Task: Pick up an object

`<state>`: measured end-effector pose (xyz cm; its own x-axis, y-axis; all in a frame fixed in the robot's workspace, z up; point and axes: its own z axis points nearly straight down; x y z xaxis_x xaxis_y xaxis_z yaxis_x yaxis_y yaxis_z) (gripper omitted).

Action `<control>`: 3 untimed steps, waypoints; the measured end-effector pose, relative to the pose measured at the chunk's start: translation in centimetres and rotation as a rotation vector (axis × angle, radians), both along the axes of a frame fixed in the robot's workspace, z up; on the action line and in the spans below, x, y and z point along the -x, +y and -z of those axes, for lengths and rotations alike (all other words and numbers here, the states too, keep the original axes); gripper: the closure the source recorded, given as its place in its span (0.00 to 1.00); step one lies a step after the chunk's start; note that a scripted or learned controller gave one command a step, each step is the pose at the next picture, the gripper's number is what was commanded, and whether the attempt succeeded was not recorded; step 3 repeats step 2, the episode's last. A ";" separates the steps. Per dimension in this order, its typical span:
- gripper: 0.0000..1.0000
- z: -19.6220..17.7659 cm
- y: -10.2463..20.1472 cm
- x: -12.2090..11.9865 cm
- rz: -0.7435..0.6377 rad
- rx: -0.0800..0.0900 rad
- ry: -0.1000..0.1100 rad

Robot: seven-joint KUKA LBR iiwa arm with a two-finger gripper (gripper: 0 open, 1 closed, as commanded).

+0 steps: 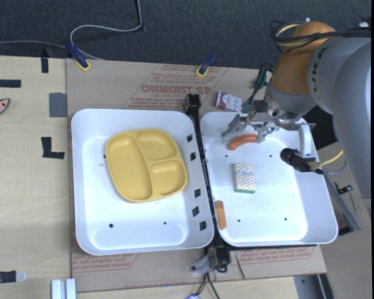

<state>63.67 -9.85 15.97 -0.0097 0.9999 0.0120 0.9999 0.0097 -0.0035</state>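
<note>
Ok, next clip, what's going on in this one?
A grey arm with an orange band reaches in from the right over the right bin. Its gripper hangs at the bin's far end, right above an orange sausage-shaped piece, apparently going for it. Whether it has hold of it cannot be told. A small patterned block lies mid-bin and a small orange piece sits by the left wall. The left bin holds a yellow divided plate.

A robot laboratory, probably.
Cardboard-covered worktop (25,185) with tape marks (50,147), clamps (205,66), loose cables (106,27).
</note>
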 end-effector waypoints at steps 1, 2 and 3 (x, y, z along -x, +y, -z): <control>1.00 -0.9 0.1 0.0 -0.001 -0.003 0.001; 0.00 -0.9 0.1 0.0 -0.002 -0.002 0.001; 0.00 -0.9 0.1 0.0 -0.002 -0.002 0.001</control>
